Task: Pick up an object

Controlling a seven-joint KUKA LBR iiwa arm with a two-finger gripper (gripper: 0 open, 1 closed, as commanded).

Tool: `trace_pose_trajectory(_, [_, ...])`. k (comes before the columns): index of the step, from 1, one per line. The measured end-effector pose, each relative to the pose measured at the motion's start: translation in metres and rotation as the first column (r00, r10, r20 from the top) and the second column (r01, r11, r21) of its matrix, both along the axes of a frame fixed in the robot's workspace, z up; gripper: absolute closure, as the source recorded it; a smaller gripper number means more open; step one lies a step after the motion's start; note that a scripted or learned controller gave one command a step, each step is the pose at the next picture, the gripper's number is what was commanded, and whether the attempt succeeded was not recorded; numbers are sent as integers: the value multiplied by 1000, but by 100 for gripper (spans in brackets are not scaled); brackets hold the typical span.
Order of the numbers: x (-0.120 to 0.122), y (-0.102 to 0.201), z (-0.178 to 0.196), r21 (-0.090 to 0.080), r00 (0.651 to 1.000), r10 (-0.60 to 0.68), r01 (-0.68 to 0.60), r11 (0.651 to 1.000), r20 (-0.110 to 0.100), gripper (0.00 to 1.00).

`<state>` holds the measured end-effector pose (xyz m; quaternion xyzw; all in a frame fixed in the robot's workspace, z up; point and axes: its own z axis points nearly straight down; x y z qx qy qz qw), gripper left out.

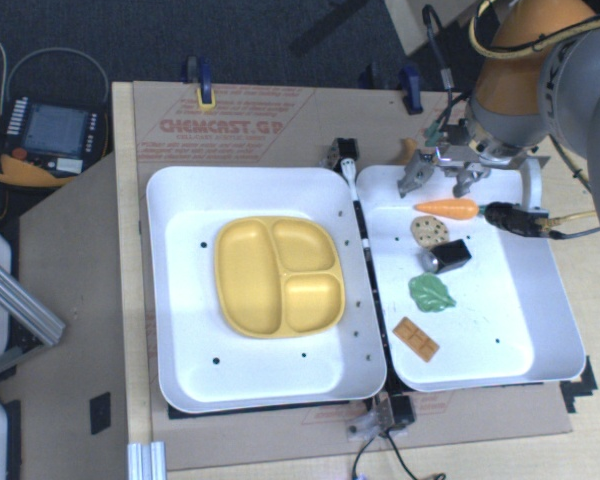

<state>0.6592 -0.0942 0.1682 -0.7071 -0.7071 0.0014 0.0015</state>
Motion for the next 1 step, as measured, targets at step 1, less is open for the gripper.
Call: trace_pose_trajectory(1, [5, 2, -61, 0, 1000, 1, -1, 1000, 0, 0])
